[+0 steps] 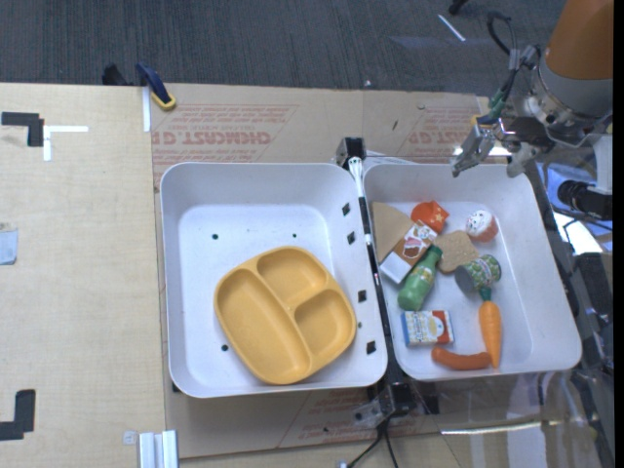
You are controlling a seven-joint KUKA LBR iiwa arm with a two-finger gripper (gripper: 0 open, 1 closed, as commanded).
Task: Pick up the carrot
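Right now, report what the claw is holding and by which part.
Nothing. The claw hangs above the far rim of the right bin; the carrot lies untouched near the bin's front.

The arm (583, 37) is cut off by the top and right edges above the right bin (546, 261), so that little beyond its orange band and wrist is seen. The gripper (487, 149), at that bin's far rim, is too small and dark for its fingers to be made out. Inside the bin, part of a brown card (388, 227) is covered by a small carton (413, 245) and a green bottle (420, 281). The carton's print is too small to be read. The bin's near right corner is blurred by clear plastic.
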